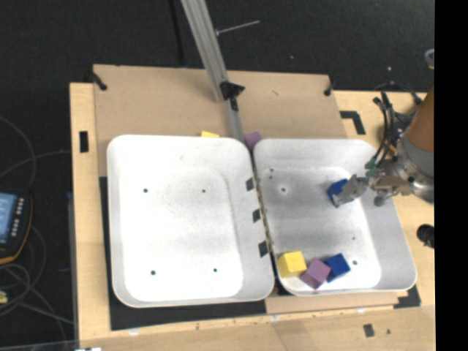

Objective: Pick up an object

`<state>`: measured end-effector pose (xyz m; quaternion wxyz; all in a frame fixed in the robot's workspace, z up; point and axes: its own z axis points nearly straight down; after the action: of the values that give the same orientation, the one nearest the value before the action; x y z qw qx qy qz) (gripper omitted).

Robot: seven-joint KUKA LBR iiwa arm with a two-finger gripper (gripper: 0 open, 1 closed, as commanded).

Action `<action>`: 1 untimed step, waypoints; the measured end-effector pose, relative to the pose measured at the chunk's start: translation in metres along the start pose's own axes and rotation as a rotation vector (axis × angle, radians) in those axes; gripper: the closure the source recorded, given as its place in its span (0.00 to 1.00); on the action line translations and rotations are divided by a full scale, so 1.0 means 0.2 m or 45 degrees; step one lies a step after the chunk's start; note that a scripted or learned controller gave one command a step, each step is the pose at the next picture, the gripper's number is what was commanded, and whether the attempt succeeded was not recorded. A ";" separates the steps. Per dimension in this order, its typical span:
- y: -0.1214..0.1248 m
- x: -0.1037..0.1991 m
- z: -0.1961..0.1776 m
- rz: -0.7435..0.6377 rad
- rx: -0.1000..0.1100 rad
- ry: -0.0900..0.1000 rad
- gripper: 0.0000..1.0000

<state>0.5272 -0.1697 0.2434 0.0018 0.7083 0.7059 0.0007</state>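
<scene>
Hand at blue block, right bin, right-center of frame.
The hand reaches in from the right; the blue block sits at its tip on the left, touching. You can't tell whether the hand is apart or clamped, and the block's long axis is unclear. No readable labels or writing.

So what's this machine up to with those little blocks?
A grey robot arm reaches in from the right over the right-hand bin. Its hand is right at a small blue block near the middle of that bin; whether it truly grips the block is hard to tell. Three more blocks sit bunched at the bin's near edge: a yellow one, a purple one and a blue one. The left bin has no arm over it.
</scene>
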 end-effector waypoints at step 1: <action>0.08 -0.04 0.00 -0.005 0.001 0.000 0.00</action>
<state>0.5430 -0.1768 0.2427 0.0013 0.7069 0.7074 0.0005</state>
